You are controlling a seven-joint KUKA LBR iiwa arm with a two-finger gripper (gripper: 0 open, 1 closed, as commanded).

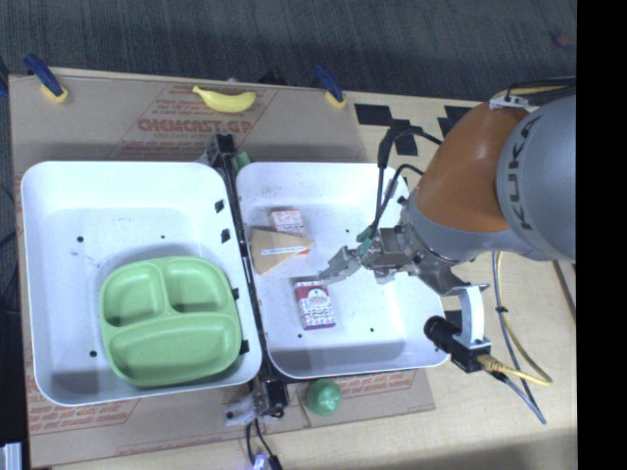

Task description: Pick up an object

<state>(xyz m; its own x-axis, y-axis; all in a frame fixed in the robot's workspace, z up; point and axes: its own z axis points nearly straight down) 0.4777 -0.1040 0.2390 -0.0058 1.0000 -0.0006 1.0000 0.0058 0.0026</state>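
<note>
In the right bin lie a small red and white packet, a tan wedge-shaped piece and a small tan box. My gripper hangs low over the bin's middle, just above and right of the red packet, its tip pointing left toward the tan wedge. Nothing shows between its fingers. The grey arm with its orange band covers the bin's right side.
The left bin holds a green divided plate. A yellow banana lies on the cardboard behind the bins. A green ball sits in front of the right bin. Blue clamps hold the cardboard's back edge.
</note>
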